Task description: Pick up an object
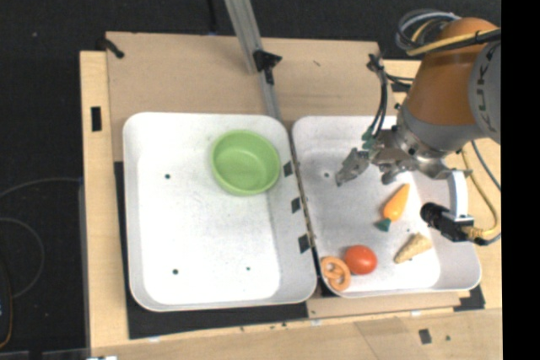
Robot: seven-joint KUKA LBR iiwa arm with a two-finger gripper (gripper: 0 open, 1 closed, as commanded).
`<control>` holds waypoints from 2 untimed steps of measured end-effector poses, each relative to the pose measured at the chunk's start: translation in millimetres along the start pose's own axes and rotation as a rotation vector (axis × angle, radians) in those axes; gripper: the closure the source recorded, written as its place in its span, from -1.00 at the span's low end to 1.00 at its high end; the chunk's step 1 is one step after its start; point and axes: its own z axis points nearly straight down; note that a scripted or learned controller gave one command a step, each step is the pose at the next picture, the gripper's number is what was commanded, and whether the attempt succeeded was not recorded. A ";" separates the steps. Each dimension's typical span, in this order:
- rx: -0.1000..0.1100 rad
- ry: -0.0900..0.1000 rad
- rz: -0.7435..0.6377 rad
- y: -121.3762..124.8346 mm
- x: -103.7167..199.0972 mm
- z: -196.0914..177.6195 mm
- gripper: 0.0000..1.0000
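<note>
The claw [364, 167] is seen spread, unladen, left of the carrot [394, 204]; bare bin floor may be grasped.

A tan bench [186, 72] is carrying 2 shallow white bins side by side, their inner edges touching along a seam running from 12 o'clock to 6 o'clock near the bench's middle. The left bin [169, 265] is sitting toward 9 o'clock and the right bin [329, 139] toward 3 o'clock. A dark mat [219, 314] is showing under the bins along their 6 o'clock edges. A grey metal post [240, 8] is rising from the bench's 12 o'clock side, just above the seam, and leaning toward 11 o'clock. Bare bench surface is lying open along 12 o'clock, behind both bins.
</note>
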 end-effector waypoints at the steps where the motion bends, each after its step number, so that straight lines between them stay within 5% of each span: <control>1: -0.001 0.000 0.002 0.1 -0.1 -0.1 -1.00; 2: 0.001 -0.002 0.004 3.5 -8.1 56.4 -1.00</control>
